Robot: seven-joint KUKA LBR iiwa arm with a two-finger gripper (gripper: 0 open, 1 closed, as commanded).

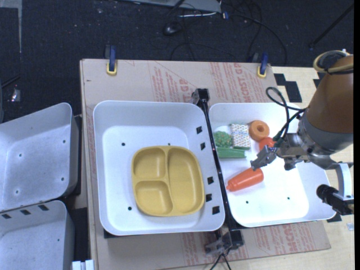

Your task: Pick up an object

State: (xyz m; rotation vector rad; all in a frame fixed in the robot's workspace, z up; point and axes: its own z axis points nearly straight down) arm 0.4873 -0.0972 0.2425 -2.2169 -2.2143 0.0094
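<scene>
Claw (264, 160) hovers in right bin (292, 207), finger state unclear, cannot tell. Orange carrot (245, 179) lies just below-left of claw, apparently not gripped.

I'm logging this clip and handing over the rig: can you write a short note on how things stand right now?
End effector: low over the right bin, just above the orange carrot; nothing visibly held.
Right bin also holds an orange ring, a green piece and a small patterned white block, clustered near the divider.
Left bin: a yellow divided plate.
Done: arm is in over the right bin.
Left: grasp and lift an object; the carrot looks the nearest candidate.
</scene>
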